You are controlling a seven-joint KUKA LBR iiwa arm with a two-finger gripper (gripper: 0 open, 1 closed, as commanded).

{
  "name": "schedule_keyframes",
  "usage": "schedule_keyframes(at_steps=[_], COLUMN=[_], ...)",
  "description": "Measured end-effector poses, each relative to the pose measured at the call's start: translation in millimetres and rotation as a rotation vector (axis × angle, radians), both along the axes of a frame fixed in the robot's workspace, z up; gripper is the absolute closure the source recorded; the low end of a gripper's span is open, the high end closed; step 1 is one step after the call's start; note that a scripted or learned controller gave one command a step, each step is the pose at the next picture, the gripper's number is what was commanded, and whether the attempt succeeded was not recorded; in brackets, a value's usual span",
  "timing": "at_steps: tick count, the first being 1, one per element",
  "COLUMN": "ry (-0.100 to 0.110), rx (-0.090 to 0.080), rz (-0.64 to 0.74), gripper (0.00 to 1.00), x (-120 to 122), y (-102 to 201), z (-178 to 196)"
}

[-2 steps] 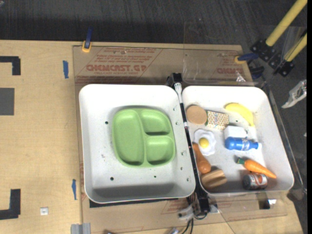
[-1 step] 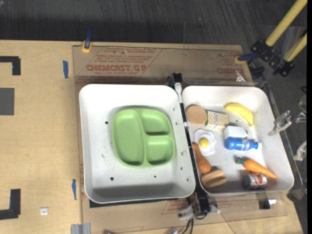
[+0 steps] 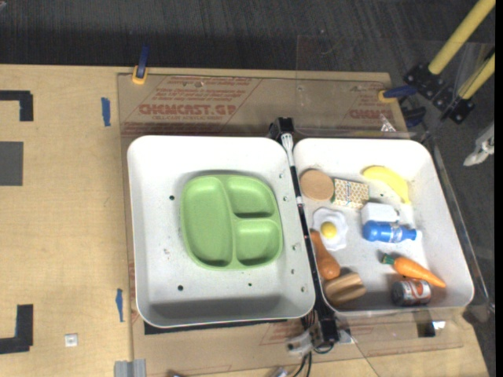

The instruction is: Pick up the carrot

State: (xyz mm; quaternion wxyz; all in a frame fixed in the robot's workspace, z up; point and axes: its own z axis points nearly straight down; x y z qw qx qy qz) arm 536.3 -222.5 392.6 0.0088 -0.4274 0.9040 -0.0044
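Toward the near right corner of the right bin (image 3: 440,181), the carrot (image 3: 416,270) lies flat, leaf end leftward, touching a can (image 3: 411,291) just nearer. Gripper state: cannot tell. Crowding suggests a grasp from above, across the carrot's middle.

Two bins sit side by side at the frame's centre. The left bin (image 3: 149,210) holds a divided plate (image 3: 232,220) in its middle. In the right bin (image 3: 452,210), a banana (image 3: 387,181) lies upper right, a bottle (image 3: 387,232) mid-right, and the carrot (image 3: 416,271) lower right, just above a can (image 3: 411,291). An egg (image 3: 330,229) lies left of the bottle.
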Motion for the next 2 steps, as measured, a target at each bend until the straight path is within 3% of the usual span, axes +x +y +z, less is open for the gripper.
schedule_keyframes(at_steps=[1,2], ry=[0.017,0.003], rx=[0.002,-0.008], rz=[0.285,0.738], gripper=[0.00,0.00], x=[-29.8,42.8], y=[0.4,0.8], z=[-105.4,-39.9])
